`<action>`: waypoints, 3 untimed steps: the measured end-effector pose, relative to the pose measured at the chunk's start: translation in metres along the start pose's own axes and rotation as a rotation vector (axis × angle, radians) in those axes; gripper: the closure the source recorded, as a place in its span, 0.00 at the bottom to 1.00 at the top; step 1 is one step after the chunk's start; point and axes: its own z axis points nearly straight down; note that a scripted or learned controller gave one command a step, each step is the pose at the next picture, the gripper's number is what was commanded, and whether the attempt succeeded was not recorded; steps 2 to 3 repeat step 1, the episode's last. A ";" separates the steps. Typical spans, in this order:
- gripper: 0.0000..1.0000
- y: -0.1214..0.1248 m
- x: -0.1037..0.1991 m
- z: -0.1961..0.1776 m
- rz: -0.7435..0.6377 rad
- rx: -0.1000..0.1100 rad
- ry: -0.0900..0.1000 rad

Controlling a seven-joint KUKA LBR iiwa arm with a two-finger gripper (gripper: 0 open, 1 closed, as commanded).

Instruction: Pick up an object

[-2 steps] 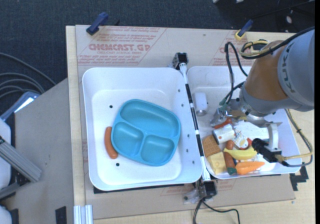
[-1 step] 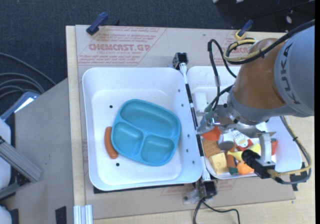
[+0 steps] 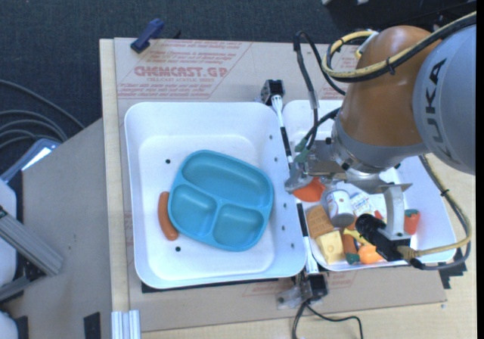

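While the gripper [image 3: 306, 178], fingers hidden, hangs over small toys [image 3: 355, 243], a smooth blue tray [image 3: 219, 200] fills the left bin [image 3: 144, 201]

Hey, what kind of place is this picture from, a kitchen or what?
Probably a robotics lab bench, not a kitchen: a KUKA arm works over two white bins, toy-like food, loose cables nearby.

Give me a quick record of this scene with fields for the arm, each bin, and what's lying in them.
arm: KUKA iiwa, over the right bin
gripper: low among the items, finger state unclear
left bin: blue divided plate, orange-red sausage-shaped toy touching its left edge
right bin: small toy foods, including a tan cracker-like block and an orange piece
held: nothing visibly
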 end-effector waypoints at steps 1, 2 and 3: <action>1.00 0.000 -0.063 -0.052 0.001 -0.001 -0.001; 1.00 0.000 -0.063 -0.052 0.001 -0.001 -0.001; 1.00 0.000 -0.063 -0.052 0.001 -0.001 -0.001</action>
